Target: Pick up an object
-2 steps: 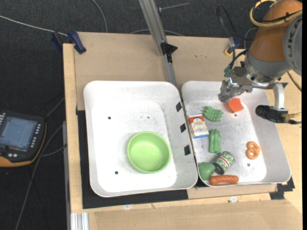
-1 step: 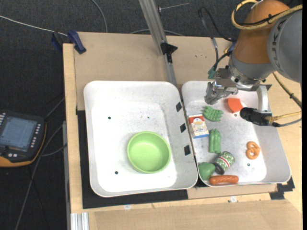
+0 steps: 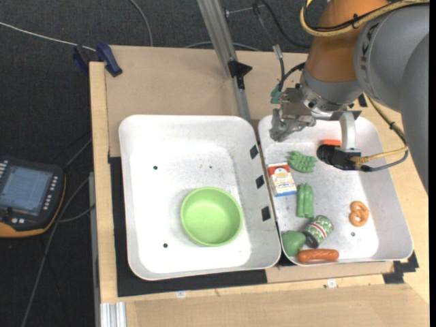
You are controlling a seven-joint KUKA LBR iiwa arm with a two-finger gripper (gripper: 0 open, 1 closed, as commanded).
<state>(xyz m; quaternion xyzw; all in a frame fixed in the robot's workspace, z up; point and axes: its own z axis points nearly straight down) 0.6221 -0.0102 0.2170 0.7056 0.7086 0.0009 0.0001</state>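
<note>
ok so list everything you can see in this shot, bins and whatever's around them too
left bin: 1, white, left half of bench
bowl: 1, light green, in left bin, near its front right
right bin: 1, white, right half of bench
carton: 1, white with red and orange print, right bin by its left wall
leafy toy: 1, green, right bin, just behind the carton
long green toy: 1, green, middle of right bin
can: 1, green and white, front of right bin
round green toy: 1, green, front left corner of right bin
sausage: 1, red-orange, front edge of right bin
pretzel: 1, orange, right side of right bin
pendant: 1, dark with orange base, left of bench
arm: 1, grey with orange band, from the right
gripper: 1, grey, over back left of right bin
</note>
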